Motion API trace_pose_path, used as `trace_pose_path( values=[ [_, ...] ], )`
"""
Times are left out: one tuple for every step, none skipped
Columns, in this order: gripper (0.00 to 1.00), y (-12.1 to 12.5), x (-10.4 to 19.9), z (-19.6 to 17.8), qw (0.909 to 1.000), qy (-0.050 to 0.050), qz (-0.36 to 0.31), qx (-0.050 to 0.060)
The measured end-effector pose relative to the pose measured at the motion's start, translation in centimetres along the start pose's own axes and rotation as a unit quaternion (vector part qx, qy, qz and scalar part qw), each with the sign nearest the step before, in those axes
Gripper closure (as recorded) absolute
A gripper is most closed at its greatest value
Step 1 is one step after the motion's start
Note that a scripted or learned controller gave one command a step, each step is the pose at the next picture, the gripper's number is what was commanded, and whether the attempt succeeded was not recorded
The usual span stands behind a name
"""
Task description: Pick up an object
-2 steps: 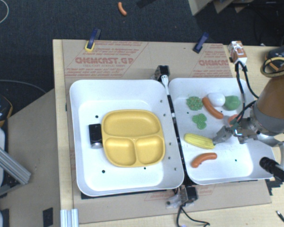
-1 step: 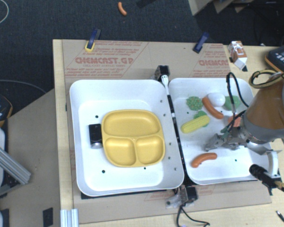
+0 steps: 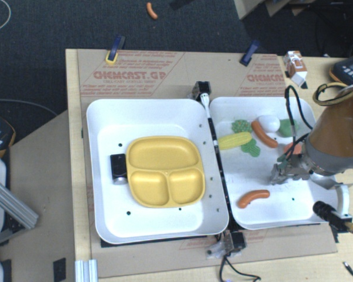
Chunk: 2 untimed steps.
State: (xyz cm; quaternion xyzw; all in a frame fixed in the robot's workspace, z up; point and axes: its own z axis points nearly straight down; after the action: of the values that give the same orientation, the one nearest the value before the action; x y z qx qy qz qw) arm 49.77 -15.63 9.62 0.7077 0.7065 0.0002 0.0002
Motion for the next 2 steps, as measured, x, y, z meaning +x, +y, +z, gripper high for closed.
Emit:
trace_pose_path(
  values=[
    [1.0,0.1,0.4,-4.3,1.0,-0.001,-0.001,-0.002],
    [1.0,-0.1,0.3,-10.7,1.0,-0.001,-0.001,-0.003]
  ],
)
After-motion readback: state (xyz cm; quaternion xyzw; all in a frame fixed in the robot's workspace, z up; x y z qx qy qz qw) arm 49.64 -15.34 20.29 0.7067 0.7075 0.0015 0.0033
